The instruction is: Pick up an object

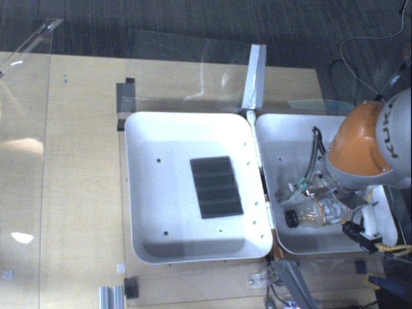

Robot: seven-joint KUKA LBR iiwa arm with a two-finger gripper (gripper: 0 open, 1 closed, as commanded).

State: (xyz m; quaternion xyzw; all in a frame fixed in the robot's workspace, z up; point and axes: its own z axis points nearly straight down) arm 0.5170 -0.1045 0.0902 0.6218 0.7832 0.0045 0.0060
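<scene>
The grey arm with its orange band (360,140) reaches into the right bin (283,140) from the right. Its gripper (308,192) hangs low over the bin's front half, right above a clear plastic bottle with a black cap (310,216) that lies on its side. A small green and white item (295,187) lies just left of the gripper. The wrist and its cables hide the fingertips. In the left bin (148,172) lies a dark ribbed rectangular block (216,187).
A grey upright post (254,76) stands behind the seam between the two bins. Black and yellow cables (370,240) run along the right bin's front right corner. Bare wooden bench spreads to the left.
</scene>
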